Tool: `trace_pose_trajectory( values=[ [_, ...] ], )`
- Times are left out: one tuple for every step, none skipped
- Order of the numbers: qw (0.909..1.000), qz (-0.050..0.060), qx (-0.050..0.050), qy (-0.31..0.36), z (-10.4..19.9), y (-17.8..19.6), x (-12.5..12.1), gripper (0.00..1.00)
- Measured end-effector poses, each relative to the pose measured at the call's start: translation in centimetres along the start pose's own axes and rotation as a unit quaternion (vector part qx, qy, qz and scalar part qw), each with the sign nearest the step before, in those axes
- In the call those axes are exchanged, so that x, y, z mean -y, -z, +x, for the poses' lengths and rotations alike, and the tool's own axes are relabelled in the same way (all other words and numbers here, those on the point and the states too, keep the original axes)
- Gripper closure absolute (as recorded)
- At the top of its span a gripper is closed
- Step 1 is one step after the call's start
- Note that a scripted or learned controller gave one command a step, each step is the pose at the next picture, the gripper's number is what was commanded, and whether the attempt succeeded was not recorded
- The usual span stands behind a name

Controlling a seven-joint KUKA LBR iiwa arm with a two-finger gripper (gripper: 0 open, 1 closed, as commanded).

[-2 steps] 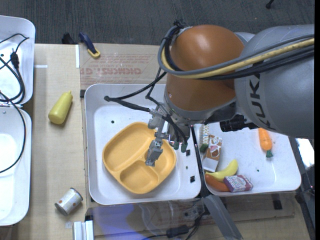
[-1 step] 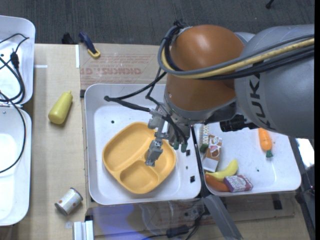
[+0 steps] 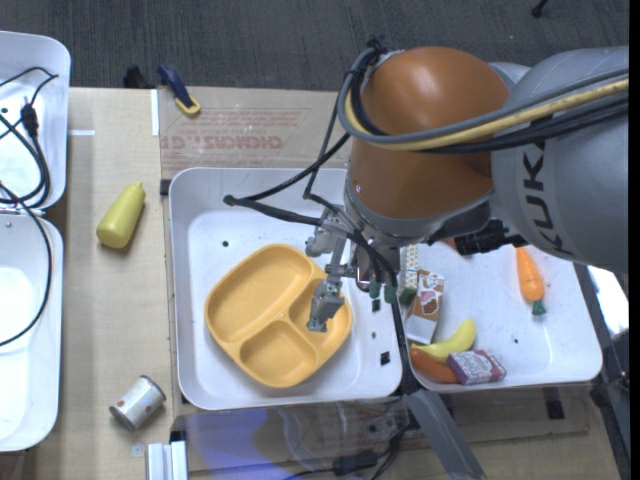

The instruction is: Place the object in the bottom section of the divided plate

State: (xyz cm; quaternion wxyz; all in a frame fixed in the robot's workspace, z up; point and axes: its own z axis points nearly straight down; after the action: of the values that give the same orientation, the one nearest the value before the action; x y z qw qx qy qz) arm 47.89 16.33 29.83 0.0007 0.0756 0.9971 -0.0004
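Observation:
A yellow divided plate (image 3: 262, 293) lies in the left white bin (image 3: 200, 268). It has a large upper-left section, a rounded bottom section (image 3: 280, 354) and a small right section. My gripper (image 3: 324, 308) hangs from the big orange-and-grey wrist, low over the plate's right section, just up and right of the bottom section. I can make out no object at its tip. The wrist hides the bins' shared wall and the far part of the right bin.
The right bin (image 3: 560, 353) holds a carrot (image 3: 530, 276), a banana (image 3: 452, 339), a purple packet (image 3: 477, 368), an orange item (image 3: 428, 366) and a printed carton (image 3: 426, 296). Outside on the bench lie a yellow bottle (image 3: 120, 216), a small can (image 3: 137, 401) and a blue clip (image 3: 177, 88).

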Motion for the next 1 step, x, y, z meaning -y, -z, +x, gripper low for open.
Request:
trace_pose_trajectory(
  values=[
    [1.0000, 0.000, 0.001, 0.001, -0.14, 0.90, -0.05, 1.00]
  ],
)
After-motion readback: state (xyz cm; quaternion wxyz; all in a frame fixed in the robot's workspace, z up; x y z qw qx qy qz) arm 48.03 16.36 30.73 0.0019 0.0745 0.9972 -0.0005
